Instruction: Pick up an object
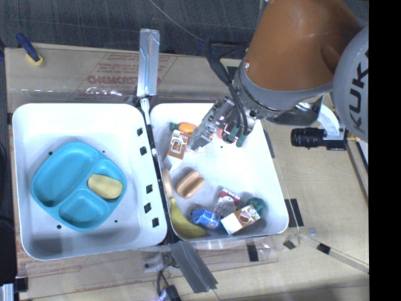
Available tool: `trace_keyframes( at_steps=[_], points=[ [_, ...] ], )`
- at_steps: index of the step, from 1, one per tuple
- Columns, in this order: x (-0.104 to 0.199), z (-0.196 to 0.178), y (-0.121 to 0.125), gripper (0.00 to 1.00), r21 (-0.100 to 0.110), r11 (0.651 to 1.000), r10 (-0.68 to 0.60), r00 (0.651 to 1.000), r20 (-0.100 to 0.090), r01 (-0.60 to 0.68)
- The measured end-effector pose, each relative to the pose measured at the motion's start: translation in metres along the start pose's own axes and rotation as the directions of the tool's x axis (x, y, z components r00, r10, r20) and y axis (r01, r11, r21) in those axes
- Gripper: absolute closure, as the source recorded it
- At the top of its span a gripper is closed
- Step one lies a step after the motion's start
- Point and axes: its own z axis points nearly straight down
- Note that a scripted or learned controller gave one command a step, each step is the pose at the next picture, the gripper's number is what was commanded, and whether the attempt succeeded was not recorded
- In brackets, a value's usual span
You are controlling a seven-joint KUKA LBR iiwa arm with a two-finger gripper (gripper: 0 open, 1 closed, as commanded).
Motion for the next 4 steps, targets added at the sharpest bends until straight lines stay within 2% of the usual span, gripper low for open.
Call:
trace_keyframes(
  at_steps=[1,2,3,4],
  points=[
    [0.001,0.004,0.001,0.0,0.004,1.0,-0.002,1.0,-0.007,0.002],
    [-0.005,0.18,-0.058,0.0,0.006,0.971,-0.24,0.97,-0.018,0.241],
    [-0.027,0.193,-0.006,0.0,0.009,0.978,0.209,0.978,-0.009,-0.209],
    [-0.033,0.244,-0.058,0.0,0.007,0.973,0.229,0.973,-0.005,-0.229]
  ],
)
